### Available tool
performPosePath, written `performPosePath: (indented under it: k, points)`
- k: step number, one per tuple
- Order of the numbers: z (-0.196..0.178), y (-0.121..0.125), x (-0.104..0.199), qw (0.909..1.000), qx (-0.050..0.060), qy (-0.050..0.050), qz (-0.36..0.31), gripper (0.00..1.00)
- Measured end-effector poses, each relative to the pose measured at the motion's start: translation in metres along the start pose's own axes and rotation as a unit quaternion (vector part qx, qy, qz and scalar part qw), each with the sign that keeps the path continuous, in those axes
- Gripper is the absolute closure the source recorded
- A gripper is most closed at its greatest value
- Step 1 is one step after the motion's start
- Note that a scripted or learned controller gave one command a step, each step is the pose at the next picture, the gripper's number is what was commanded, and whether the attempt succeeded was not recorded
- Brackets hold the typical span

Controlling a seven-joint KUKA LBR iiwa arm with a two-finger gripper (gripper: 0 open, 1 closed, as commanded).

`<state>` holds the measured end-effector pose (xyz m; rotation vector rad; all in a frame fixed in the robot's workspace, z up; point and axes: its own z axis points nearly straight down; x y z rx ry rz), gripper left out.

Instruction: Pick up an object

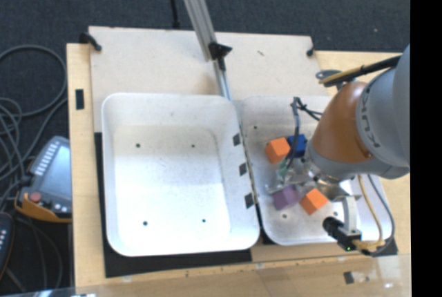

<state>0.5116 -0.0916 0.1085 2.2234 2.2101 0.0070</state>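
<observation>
Several small blocks lie in the right bin (262, 116): an orange cube (278, 148), a blue block (298, 144) beside it, a purple block (284, 198) and a second orange cube (315, 201) nearer the front. My gripper (289, 178) reaches down among them, between the upper orange cube and the purple block. The grey arm with its orange band (342, 130) covers the right half of the bin and hides much of the gripper. Something greenish shows by the gripper, too small to identify.
The left bin (173, 171) is a shallow white tray on the bench. A slanted metal rail (197, 2) runs from the top down to the gap between the bins. Cables and a teach pendant (48, 178) lie on the floor at the left.
</observation>
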Motion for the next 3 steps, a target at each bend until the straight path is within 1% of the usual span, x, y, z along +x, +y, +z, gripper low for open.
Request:
performPosePath:
  k: [1,2,3]
  points:
    - [-0.100,0.070,0.010,1.0000,-0.002,0.000,-0.005,1.00]
    - [-0.087,0.097,0.046,1.0000,0.003,0.001,-0.006,1.00]
    - [-0.114,0.076,0.140,1.0000,0.003,0.003,-0.008,1.00]
